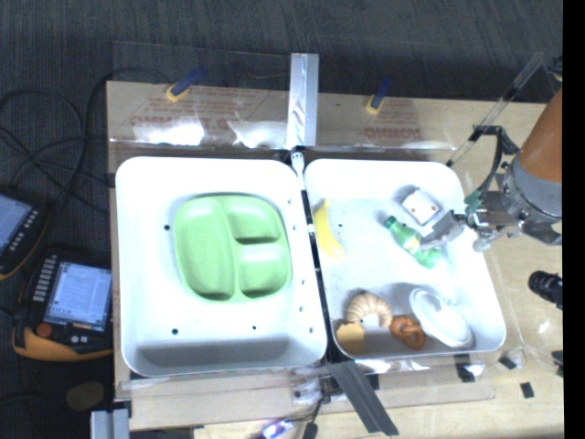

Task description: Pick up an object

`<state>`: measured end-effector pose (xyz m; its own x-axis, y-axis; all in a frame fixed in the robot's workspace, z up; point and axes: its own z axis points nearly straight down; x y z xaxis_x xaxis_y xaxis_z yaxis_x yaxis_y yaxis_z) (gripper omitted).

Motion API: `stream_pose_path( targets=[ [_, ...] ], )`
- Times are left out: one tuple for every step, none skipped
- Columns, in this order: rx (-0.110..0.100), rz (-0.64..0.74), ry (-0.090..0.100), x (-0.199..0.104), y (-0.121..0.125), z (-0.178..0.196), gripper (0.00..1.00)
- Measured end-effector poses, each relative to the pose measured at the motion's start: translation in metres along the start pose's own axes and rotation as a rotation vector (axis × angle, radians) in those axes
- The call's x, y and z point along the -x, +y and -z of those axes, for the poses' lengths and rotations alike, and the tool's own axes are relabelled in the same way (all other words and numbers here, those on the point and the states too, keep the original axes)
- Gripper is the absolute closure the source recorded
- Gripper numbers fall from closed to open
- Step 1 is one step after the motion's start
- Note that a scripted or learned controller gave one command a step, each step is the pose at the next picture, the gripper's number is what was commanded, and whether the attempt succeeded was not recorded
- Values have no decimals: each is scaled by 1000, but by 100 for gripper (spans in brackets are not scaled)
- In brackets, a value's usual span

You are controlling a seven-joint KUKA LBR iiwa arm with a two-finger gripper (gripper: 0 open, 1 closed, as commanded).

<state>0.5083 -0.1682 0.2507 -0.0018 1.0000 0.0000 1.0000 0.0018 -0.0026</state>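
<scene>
In the right bin (366, 190), my gripper (423, 216) reaches in from the right and hangs over a green bottle-like object (410, 238) that lies just below and left of it. Part of the green object is covered by the gripper. A yellow banana-shaped piece (324, 231) lies along the bin's left wall. Near the front are a tan croissant-shaped item (367, 306), a small brown-orange item (408, 329) and a white round lid-like object (439, 316).
The left bin (146, 337) holds a green divided plate (233, 247). A metal divider post (303, 99) stands behind the two bins. Cables and a handheld pendant (64, 300) lie off the bench to the left.
</scene>
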Motion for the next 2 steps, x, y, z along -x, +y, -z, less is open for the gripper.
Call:
stream_pose_path(
  targets=[
    [0, -53, 0, 5, 42, -91, 0],
    [12, -49, -4, 15, 65, -161, 0]
  ],
)
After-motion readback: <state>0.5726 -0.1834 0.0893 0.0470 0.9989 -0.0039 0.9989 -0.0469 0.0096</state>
